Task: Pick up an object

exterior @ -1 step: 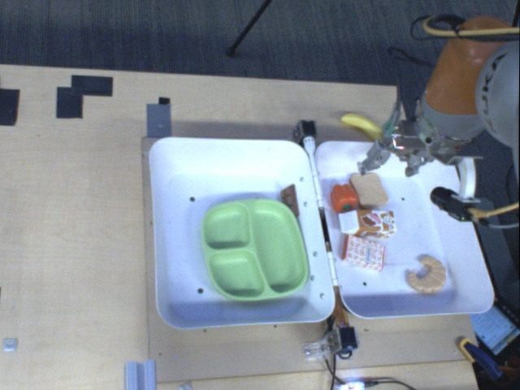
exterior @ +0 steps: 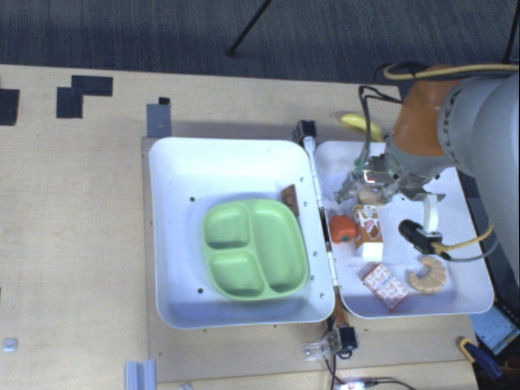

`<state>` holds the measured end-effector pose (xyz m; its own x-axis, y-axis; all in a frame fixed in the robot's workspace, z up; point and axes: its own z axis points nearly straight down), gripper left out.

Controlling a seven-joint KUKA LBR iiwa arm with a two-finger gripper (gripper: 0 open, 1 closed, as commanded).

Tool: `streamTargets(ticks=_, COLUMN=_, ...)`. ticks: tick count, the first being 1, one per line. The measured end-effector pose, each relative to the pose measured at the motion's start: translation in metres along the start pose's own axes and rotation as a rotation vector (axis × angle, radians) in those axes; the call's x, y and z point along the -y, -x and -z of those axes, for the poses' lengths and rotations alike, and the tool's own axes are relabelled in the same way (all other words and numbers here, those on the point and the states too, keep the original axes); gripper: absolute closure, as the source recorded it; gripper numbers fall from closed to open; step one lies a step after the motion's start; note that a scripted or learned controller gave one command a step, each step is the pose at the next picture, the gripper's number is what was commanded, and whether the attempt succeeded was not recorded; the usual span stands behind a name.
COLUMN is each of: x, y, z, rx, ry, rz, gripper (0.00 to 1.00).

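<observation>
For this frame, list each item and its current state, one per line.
green divided plate: flat in the left bin, compartments bare.
red object: lying loose in the right bin.
patterned packet: lying flat.
gripper: low over the right bin, holding nothing visible.

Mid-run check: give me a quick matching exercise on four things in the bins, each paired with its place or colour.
Things:
1. divided plate
2. banana
3. red object
4. doughnut-shaped item

Descriptions:
A. yellow, at the right bin's far edge
B. tan, near the right bin's front right corner
C. green, lying in the left bin
D. in the right bin, close to the wall between the bins

Pairs: 1-C, 2-A, 3-D, 4-B
</observation>
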<state>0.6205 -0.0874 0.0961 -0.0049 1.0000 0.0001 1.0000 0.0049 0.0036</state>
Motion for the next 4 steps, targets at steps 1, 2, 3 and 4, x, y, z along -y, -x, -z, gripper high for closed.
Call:
streamTargets(ticks=1, x=0.088, y=0.027, z=-0.007, rx=0.004, ry=0.008, rz=-0.003, gripper=0.00)
streamTargets(ticks=2, x=0.085, y=0.027, z=0.004, rx=0.005, ry=0.014, rz=-0.003, gripper=1.00)
streamTargets(ticks=3, x=0.133, y=-0.026, z=0.089, rx=-0.001, ry=-0.001, rz=0.000, gripper=1.00)
streamTargets(ticks=4, x=0.133, y=-0.026, z=0.089, rx=-0.001, ry=-0.001, rz=-0.001, gripper=0.00)
